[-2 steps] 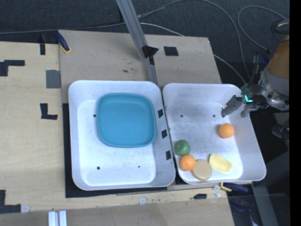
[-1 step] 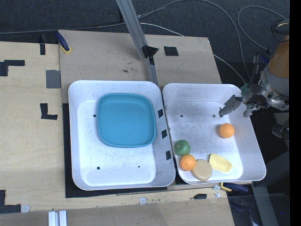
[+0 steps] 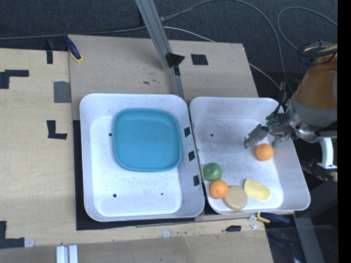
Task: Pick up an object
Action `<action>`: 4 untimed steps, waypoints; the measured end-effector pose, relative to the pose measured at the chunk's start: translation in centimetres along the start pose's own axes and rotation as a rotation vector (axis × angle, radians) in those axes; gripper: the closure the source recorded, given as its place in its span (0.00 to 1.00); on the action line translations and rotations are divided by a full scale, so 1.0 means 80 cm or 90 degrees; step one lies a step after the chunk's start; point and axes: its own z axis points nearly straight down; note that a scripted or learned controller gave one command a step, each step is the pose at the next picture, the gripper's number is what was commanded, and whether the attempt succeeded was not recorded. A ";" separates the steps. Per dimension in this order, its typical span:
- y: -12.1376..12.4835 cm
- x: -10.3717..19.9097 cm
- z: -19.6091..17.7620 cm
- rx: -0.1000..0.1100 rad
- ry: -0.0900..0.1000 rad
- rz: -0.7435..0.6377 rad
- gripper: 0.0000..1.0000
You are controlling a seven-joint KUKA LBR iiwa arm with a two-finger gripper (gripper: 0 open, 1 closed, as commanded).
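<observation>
Gripper (image 3: 267, 137) being positioned over right bin (image 3: 230, 111), fingers spread open, nothing being held. Orange ball (image 3: 264, 152) lying just beneath fingertips, likely being targeted. Other pieces being left clustered at bin's near edge.

Left bin (image 3: 93, 201): white, lightly speckled grey.
Plate (image 3: 147, 139): solid turquoise blue.
Right bin (image 3: 230, 109): white, floor scuffed grey.
Ball by gripper (image 3: 264, 152): orange.
Ball at right bin's left wall (image 3: 212, 171): green.
Front-edge row: orange ball (image 3: 219, 189), beige disc (image 3: 236, 197), pale yellow piece (image 3: 256, 189).
Arm (image 3: 318, 86): grey, orange band.
Bench (image 3: 33, 147): light wood, black tape marks.
</observation>
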 end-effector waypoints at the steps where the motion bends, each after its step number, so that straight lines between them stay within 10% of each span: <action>1: -0.007 0.008 0.057 -0.001 0.000 0.000 0.00; 2: -0.006 0.008 0.121 -0.003 -0.001 0.000 0.00; 3: -0.005 0.007 0.105 -0.005 -0.002 0.000 1.00; 4: 0.000 0.004 0.028 -0.006 -0.001 0.000 1.00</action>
